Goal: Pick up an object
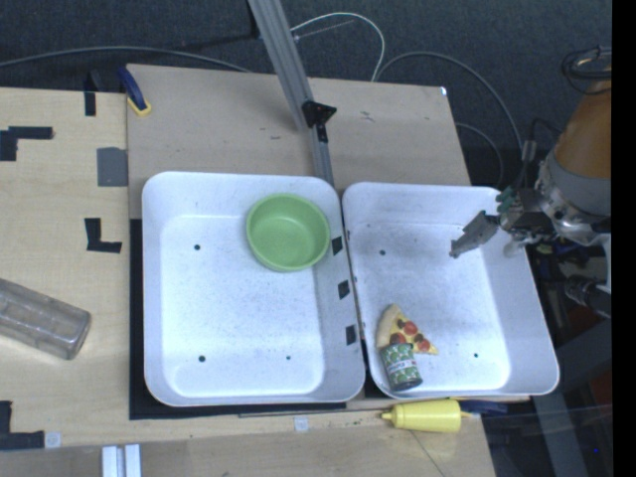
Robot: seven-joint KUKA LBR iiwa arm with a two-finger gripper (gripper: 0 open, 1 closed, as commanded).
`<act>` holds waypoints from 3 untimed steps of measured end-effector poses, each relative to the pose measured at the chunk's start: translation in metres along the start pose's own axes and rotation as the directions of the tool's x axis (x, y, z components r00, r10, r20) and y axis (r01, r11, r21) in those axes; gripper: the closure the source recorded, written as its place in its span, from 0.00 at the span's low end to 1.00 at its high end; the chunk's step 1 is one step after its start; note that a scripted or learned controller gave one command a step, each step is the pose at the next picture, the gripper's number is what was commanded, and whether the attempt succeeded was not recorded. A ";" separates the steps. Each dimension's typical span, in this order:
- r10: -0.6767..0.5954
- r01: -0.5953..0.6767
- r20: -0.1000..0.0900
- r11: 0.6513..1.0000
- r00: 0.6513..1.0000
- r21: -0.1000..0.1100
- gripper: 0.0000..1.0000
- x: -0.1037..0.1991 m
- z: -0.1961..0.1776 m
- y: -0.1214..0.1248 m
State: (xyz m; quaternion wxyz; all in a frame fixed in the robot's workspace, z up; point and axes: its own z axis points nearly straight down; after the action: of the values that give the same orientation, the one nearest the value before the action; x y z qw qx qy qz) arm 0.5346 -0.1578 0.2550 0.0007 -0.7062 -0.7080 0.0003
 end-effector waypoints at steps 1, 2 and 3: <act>0.000 0.000 0.000 1.000 1.000 0.000 0.00 0.000 0.000 0.000; 0.001 -0.001 0.000 1.000 1.000 0.006 0.00 0.001 0.063 0.004; 0.001 -0.001 -0.001 1.000 1.000 0.007 0.00 0.011 0.124 0.004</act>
State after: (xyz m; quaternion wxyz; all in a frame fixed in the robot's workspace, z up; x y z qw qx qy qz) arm 0.5382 -0.1470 0.1311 0.0034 -0.7065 -0.7077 0.0023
